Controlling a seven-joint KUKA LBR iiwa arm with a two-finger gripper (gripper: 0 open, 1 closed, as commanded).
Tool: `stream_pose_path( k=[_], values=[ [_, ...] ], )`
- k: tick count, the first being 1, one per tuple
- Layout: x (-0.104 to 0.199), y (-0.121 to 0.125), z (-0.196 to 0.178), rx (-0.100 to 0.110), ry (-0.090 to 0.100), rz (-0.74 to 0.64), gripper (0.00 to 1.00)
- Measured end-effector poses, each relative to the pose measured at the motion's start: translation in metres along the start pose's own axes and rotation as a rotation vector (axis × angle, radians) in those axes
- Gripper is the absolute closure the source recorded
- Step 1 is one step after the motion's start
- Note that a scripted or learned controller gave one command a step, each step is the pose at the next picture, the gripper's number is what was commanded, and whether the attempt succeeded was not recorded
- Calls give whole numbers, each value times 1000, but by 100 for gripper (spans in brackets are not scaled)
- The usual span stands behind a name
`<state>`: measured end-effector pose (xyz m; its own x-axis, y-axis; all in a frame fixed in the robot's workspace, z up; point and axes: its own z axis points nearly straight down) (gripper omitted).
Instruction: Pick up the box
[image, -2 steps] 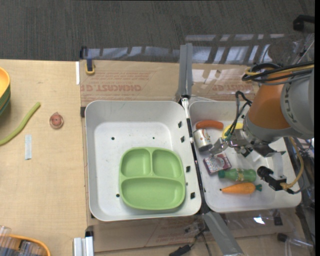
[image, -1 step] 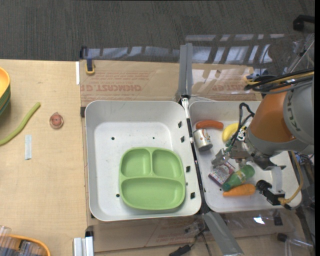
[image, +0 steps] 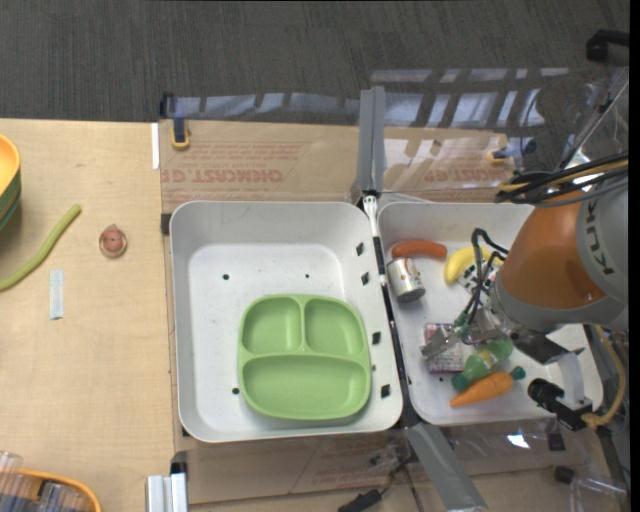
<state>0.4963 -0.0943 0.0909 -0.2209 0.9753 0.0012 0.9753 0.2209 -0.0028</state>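
The box (image: 439, 347) is a small pink and grey packet lying flat in the right bin (image: 430, 400), near the bin's middle. My gripper (image: 470, 326) reaches down into that bin from the right, just right of and slightly above the box, close to or touching its right end. The arm's orange band (image: 545, 262) hides what lies behind the wrist.
In the right bin lie a tin can (image: 405, 279), a red sausage (image: 418, 248), a banana (image: 458, 264), a carrot (image: 486, 388) and a green item (image: 483, 357). The left bin (image: 200, 300) holds a green divided plate (image: 303, 357). Cables (image: 545, 182) run at the right.
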Motion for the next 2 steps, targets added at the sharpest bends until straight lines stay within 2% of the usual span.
stream_pose_path(
  k=[1, 2],
  values=[
    [-1, 0, -8, 0, 0, 4, 100],
    [56, 38, -100, -1, -2, 77, 100]
  ],
)
